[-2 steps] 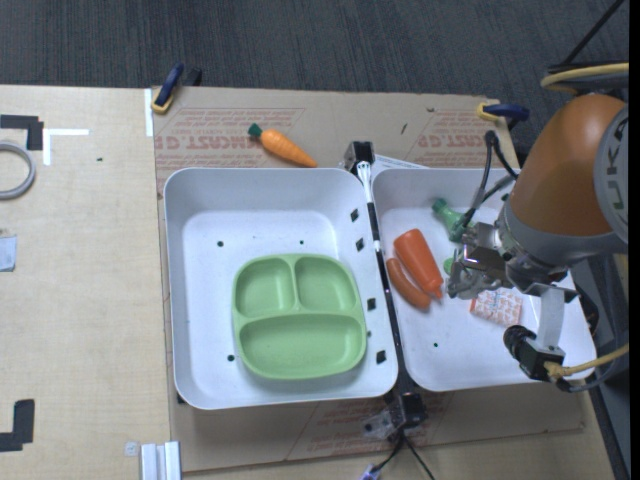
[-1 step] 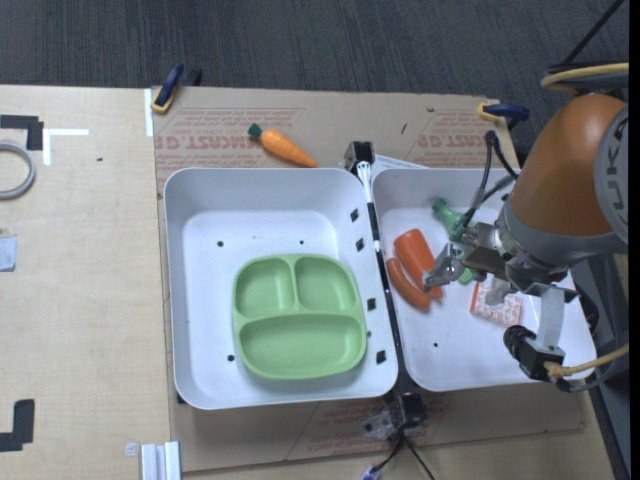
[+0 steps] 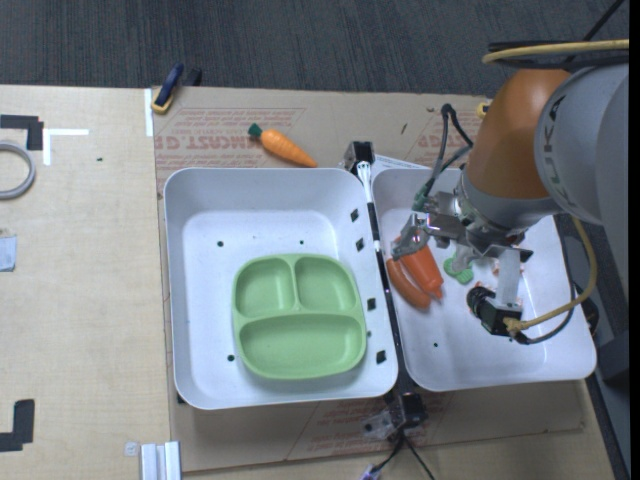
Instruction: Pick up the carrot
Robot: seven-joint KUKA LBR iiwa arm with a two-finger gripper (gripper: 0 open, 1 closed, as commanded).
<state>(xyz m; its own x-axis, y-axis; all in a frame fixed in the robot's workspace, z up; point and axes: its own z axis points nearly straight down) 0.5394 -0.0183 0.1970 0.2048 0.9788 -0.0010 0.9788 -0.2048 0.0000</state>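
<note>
An orange carrot (image 3: 414, 273) lies in the right bin (image 3: 545, 358), close to its left wall and pointing toward the front. My gripper (image 3: 413, 239) hangs right over the carrot's far end, touching it or just above it. The grey wrist and the orange band of the arm (image 3: 520, 138) cover the back of that bin. A second orange carrot with a green top (image 3: 283, 146) lies on the cardboard behind the left bin, outside both bins.
The left bin (image 3: 200, 268) holds a green divided plate (image 3: 298, 316). A small green piece (image 3: 461, 270) lies in the right bin beside the gripper. A black cable with a connector (image 3: 495, 316) hangs from the wrist over the right bin.
</note>
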